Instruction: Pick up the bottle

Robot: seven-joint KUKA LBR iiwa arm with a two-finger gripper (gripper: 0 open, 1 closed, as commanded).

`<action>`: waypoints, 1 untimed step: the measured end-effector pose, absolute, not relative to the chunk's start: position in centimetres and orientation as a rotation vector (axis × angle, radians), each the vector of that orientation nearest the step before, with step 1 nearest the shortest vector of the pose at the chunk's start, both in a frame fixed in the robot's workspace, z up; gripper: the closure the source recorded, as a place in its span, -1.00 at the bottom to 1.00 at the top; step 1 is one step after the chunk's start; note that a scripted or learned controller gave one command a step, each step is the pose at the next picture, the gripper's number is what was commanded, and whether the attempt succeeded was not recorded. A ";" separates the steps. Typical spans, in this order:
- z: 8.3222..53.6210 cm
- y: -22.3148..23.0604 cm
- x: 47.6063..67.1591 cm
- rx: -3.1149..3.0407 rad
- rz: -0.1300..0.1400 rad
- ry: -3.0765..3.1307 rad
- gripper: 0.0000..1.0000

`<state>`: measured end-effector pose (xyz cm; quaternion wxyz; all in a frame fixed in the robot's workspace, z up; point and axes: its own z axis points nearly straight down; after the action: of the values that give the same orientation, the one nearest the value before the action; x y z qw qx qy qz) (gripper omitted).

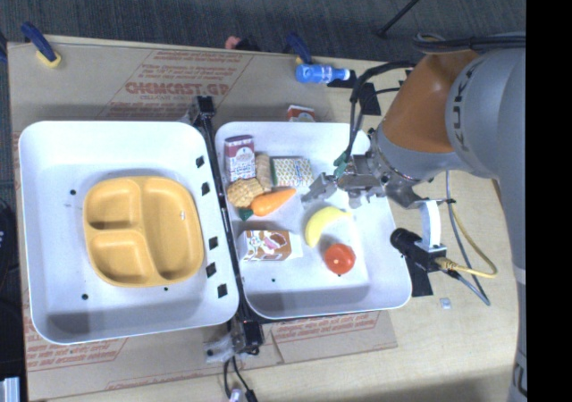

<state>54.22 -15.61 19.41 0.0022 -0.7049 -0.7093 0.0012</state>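
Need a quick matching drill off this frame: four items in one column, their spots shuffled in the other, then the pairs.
Items:
1. tray
2. tomato
3. carrot
4. claw

Spots:
A. right bin, near its front right corner
B. left bin
C. over the right bin's right side, above the banana
D. right bin's left half, beside the cracker

Pairs: 1-B, 2-A, 3-D, 4-C

Even, bright overhead light falls on the scene. The white bins [54,213] look slightly washed out, with soft grey shadows along their inner lower walls. The arm [465,114] throws only faint shadow. Detail is soft and grainy; small labels are unreadable.
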 end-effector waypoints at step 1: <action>20.4 -15.6 54.2 -2.205 0.006 -2.229 1.00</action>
<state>54.25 -15.58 20.41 0.0033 -0.7033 -0.7109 0.0018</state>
